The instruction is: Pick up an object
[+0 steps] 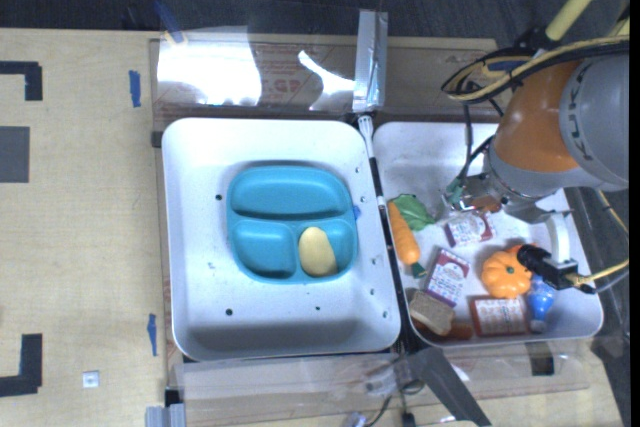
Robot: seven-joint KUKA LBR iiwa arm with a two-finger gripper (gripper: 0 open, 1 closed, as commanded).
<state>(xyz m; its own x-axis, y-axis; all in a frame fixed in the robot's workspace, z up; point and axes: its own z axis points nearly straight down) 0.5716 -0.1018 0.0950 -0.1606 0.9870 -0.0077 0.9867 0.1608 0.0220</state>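
Where the bench carried its two bins, began at the left bin [185, 215] and found a blue divided tray [285, 195] set near its middle. Saw a yellow egg-shaped piece [317, 251] resting in the tray's lower right compartment, kept from rolling by the compartment walls. Judged it well apart from the arm and an unlikely target.

Crossed the shared wall to the right bin [420, 150] and found the clutter gathered toward its near edge, with the far left corner bare. Noted a carrot [404, 235] lying lengthwise along the left wall, with a green leafy piece [412, 210] touching its top. Noted a brown bread slice [431, 312] at the near left corner, with a red-and-white packet [448, 277] just beside it. Saw a smaller packet [468, 230] farther in, then an orange pumpkin [505, 275], a red packet [498, 315] at the near edge, and a blue piece [541, 301] toward the near right corner.

Found the arm [560, 130] hanging over the far right corner. Placed the gripper [478, 197] low, just above the smaller packet, and so took that packet as the probable object to pick. Could not tell how far open the gripper stood, and saw nothing in its hold.
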